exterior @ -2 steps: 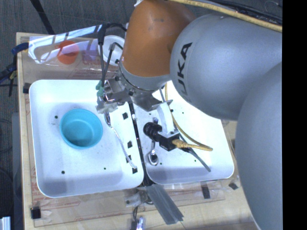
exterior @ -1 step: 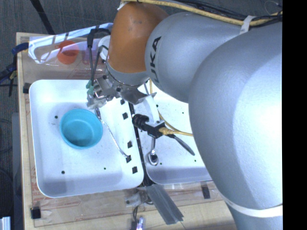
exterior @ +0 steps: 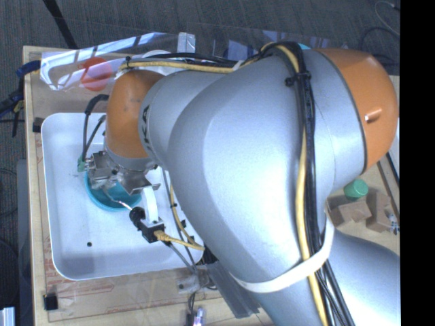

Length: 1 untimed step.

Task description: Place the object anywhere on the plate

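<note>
Camera view: the claw (exterior: 111, 182) hangs directly over the blue plate (exterior: 102, 197) in the left white bin (exterior: 58, 202), its grip and the object's whereabouts impossible to tell.

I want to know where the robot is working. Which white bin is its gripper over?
The left white bin. The gripper hangs there right above the blue plate. The other bin on the right is hidden behind the big grey arm.

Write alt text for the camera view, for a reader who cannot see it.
A large grey arm with orange bands reaches across the bench, its tool down over a blue plate in the left white bin. A wooden block and green piece sit at right.
</note>
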Motion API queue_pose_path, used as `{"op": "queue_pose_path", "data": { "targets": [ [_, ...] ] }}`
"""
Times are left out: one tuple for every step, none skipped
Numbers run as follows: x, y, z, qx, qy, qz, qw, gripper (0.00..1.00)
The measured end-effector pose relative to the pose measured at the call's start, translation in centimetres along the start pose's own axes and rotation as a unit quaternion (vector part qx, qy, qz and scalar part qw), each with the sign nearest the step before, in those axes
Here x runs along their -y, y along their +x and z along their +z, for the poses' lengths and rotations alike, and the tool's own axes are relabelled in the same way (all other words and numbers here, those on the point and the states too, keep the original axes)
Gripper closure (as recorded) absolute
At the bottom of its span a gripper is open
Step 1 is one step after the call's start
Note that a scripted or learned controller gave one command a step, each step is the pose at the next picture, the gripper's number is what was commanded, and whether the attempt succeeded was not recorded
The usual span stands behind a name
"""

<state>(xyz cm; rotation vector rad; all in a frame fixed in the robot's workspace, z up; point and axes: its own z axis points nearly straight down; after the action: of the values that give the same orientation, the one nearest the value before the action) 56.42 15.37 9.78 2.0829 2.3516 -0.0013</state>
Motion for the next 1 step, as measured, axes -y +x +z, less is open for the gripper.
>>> {"op": "queue_pose_path", "data": {
  "targets": [
    [3.58, -5.2, -5.18, -0.001, 0.001, -0.19, 0.9818, 1.0]
  ]
}}
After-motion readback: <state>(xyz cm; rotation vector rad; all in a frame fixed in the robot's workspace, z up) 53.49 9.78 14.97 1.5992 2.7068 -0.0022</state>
